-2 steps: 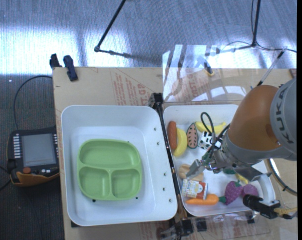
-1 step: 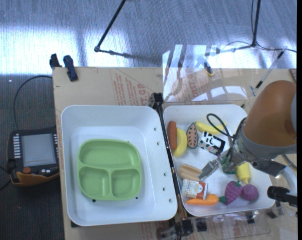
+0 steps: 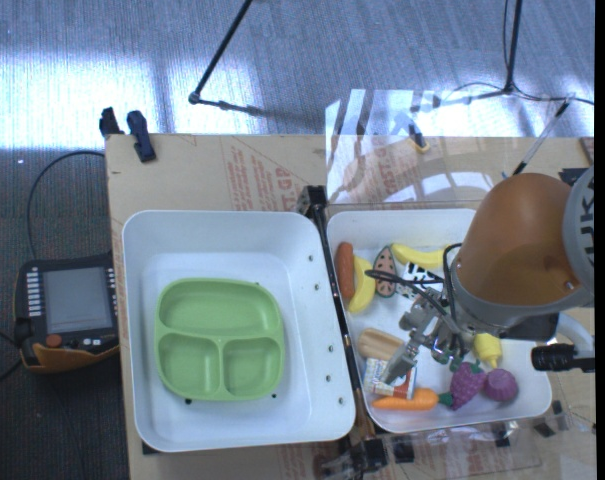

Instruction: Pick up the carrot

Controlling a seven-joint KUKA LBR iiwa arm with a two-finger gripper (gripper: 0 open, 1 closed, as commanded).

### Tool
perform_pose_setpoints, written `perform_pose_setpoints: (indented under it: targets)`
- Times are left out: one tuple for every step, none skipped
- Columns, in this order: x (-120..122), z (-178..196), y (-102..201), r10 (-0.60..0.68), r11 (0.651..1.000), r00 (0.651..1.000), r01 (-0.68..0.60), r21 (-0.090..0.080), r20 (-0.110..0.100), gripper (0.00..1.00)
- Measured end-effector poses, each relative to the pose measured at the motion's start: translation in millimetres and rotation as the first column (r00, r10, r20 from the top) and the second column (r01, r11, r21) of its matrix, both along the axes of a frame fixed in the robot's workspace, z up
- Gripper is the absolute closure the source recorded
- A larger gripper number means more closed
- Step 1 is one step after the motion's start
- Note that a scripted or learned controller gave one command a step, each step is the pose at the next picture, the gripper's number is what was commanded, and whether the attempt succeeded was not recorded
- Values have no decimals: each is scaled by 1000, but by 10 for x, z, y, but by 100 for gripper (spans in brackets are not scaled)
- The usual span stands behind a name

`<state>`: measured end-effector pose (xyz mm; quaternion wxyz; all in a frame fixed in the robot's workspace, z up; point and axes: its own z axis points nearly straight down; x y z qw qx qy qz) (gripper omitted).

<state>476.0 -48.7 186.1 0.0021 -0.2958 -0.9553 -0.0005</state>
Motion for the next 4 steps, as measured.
perform_pose_setpoints:
  targets:
    - [2,2,263,-120,993,993,120,-1,0,0]
    - [-1,-1,617,-632,775,775,632,-4,1,0]
    - [-6,1,6,-127,992,992,127,-2,-1,0]
    - [-3,-3,612,-565,825,825,565,-4,0,0]
